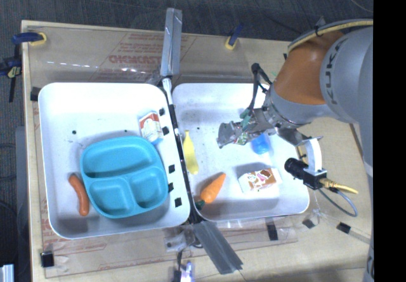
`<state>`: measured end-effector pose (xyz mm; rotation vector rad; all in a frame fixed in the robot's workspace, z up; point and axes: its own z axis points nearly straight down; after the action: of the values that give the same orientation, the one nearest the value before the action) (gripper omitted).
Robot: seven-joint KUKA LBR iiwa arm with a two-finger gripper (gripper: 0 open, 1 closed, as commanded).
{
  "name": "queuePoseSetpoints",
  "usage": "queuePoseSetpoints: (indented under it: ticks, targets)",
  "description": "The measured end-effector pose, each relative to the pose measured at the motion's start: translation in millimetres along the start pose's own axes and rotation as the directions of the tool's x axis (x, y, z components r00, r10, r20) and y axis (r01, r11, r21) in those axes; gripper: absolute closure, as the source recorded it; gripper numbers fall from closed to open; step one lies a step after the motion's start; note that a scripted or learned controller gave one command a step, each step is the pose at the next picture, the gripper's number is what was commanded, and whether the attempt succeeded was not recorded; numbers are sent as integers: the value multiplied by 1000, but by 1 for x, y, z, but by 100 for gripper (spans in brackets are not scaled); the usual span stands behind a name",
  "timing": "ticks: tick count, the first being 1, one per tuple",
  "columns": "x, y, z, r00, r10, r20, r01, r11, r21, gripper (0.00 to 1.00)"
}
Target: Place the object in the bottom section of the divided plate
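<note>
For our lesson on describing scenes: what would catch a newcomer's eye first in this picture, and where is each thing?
The bright blue divided plate stands out in the left bin, with a sausage beside it. From the right, the grey arm's orange band looms over the right bin, its gripper hanging above a carrot, a banana and a small box.

Blue divided plate (124,176), orange carrot (212,188), yellow banana (189,153), reddish-orange sausage (79,194), white bins (57,103).

A sausage (79,194) lies in the left bin (57,103), just left of the plate. A small carton (150,126) rests near the divider. In the right bin (209,100) lie a banana (189,153), a carrot (212,187) and a printed packet (259,180).
</note>
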<state>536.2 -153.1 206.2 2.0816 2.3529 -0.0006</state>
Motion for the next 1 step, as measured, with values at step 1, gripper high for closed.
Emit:
queuePoseSetpoints:
  ticks: [1]
  targets:
    - [48, 71, 9, 1000, -13, -1, 13, 1000, 3, 100]
